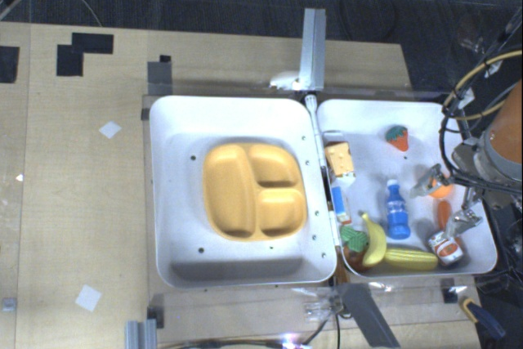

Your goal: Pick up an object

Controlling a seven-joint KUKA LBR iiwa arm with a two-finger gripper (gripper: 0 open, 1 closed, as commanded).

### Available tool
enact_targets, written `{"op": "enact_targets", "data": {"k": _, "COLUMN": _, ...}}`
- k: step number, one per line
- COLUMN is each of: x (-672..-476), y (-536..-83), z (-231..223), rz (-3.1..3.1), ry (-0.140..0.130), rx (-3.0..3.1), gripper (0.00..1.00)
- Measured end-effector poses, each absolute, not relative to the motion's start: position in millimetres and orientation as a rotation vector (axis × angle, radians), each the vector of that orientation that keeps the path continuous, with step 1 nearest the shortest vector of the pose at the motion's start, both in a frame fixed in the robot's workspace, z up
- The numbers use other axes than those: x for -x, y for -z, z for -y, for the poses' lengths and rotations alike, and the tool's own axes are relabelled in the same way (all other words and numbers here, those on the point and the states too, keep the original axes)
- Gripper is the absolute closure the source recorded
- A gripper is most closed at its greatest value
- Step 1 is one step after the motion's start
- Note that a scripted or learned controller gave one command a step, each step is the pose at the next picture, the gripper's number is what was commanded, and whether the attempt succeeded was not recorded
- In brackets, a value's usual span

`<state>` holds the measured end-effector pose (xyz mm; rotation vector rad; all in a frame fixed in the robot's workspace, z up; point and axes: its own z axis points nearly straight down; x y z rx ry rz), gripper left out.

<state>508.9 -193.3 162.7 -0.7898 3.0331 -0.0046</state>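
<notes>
Just nearer than the claw (449, 197), a small can (447, 248) lies in the right bin (425, 114). A banana (391, 253) lies to the claw's near left. A blue bottle (396, 212) stands just left of it. An orange toy piece (443, 213) sits right at the claw, though I cannot tell whether the claw is spread or pinching. A toy strawberry (397, 137) lies beyond. A yellow divided tray (252, 190) sits far left in the left bin (176, 176).

You see 2 white bins side by side. The left bin (167, 176) holds a yellow divided tray (252, 190). The right bin (368, 123) holds a banana (391, 251), a blue bottle (396, 212), a strawberry (397, 138) and a cracker-like block (339, 160). The gripper (448, 212) hangs over the right bin's right side, near a small can (446, 248).
</notes>
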Motion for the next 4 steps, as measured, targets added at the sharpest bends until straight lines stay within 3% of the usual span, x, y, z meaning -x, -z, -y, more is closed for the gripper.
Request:
{"op": "enact_targets", "data": {"k": 1, "x": -573.9, "y": -154.3, "z": 203.7, "rz": -2.834, "ry": 0.001, "rx": 1.341, "gripper": 0.0}}
{"op": "enact_targets", "data": {"k": 2, "x": -647.9, "y": -136.4, "z": 161.5, "rz": -2.965, "ry": -0.001, "rx": 1.011, "gripper": 0.0}}
{"op": "enact_targets", "data": {"k": 3, "x": -618.5, "y": -133.9, "z": 192.7, "rz": -2.82, "ry": 0.003, "rx": 1.37, "gripper": 0.0}}
{"op": "enact_targets", "data": {"k": 4, "x": -553.5, "y": -142.5, "z": 153.1, "rz": -2.995, "ry": 0.0, "rx": 0.928, "gripper": 0.0}}
